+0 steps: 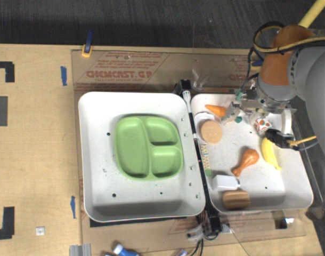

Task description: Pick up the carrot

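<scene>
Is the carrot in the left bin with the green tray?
No, the carrot lies in the right bin, near its far edge, beside the gripper.

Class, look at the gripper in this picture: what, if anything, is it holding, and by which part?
It cannot be told. The gripper sits just right of the carrot in the right bin, but the view is too unclear to show a hold.
</scene>
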